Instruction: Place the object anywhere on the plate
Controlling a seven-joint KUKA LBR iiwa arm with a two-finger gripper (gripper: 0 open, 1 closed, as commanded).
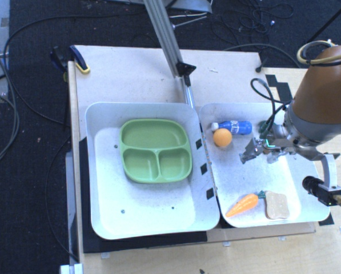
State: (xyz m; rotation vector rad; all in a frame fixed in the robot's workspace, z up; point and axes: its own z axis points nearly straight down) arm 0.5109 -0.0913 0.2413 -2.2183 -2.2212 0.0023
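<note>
The gripper [251,152] hangs over the right bin [284,218], near an orange ball [222,137] that touches a blue bottle [237,127]; nothing sits between its fingers, and whether they are spread I cannot tell. A toy carrot [243,204] and a beige sponge [277,205] lie nearer the front rim. The green divided plate [156,149] waits in the left bin [101,210]. Best to descend squarely over one object, clear of its neighbour, before closing.

Probably a robotics lab: loose cables [27,67] on dark floor, an aluminium mast [164,30], a bench [136,67] bearing white bins [101,210].
</note>
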